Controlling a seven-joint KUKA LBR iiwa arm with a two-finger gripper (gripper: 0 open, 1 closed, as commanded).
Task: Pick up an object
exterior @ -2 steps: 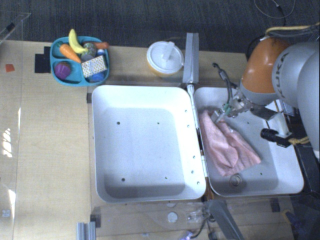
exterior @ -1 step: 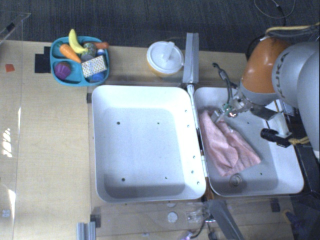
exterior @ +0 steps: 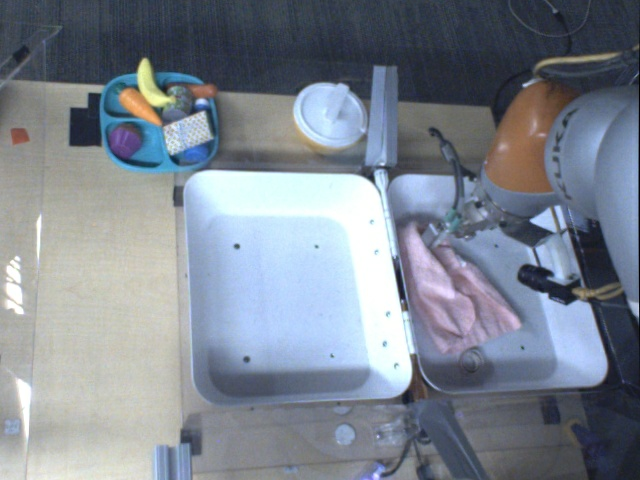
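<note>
A crumpled pink cloth (exterior: 455, 293) lies in the right bin (exterior: 575, 363), along its left side. My gripper (exterior: 447, 230) is low in that bin, at the cloth's upper end, and seems to touch the fabric there. The grey arm with its orange band (exterior: 525, 153) comes in from the right above it. A small round grey object (exterior: 470, 361) sits on the bin floor just below the cloth.
The left bin (exterior: 285, 288) is beside it, split off by a raised divider (exterior: 392, 268). Behind the bins stand a blue tray of toy food (exterior: 160, 118), a white lidded cup (exterior: 330, 116) and a grey bar (exterior: 381, 118). Cables (exterior: 545, 278) run at the right.
</note>
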